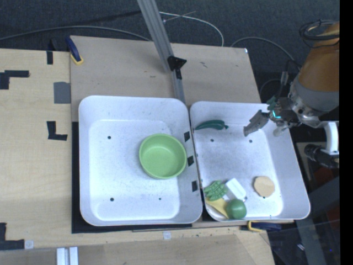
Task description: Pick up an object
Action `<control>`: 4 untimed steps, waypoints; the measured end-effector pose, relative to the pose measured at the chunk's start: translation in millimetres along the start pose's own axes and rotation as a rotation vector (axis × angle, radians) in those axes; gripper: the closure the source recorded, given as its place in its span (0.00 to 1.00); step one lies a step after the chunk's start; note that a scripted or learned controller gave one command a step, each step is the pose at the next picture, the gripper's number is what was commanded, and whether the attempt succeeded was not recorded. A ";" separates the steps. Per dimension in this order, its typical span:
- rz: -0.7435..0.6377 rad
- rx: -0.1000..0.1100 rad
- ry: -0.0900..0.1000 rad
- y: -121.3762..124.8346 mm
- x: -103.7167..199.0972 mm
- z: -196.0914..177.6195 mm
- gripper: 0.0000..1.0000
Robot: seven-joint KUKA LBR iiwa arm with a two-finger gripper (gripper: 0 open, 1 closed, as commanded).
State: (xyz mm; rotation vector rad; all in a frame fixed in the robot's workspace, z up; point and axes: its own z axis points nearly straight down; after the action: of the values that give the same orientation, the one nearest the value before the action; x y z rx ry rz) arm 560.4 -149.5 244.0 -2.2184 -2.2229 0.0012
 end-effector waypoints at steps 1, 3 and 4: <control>0.001 0.007 0.000 -1.3 -2.9 63.9 0.00; 0.000 -0.001 -0.002 -6.9 -5.4 156.5 0.00; 0.000 -0.002 0.000 -6.2 -4.8 144.3 1.00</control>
State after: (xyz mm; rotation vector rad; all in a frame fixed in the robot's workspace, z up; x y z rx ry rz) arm 554.0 -154.2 99.7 -2.2193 -2.2237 -0.0005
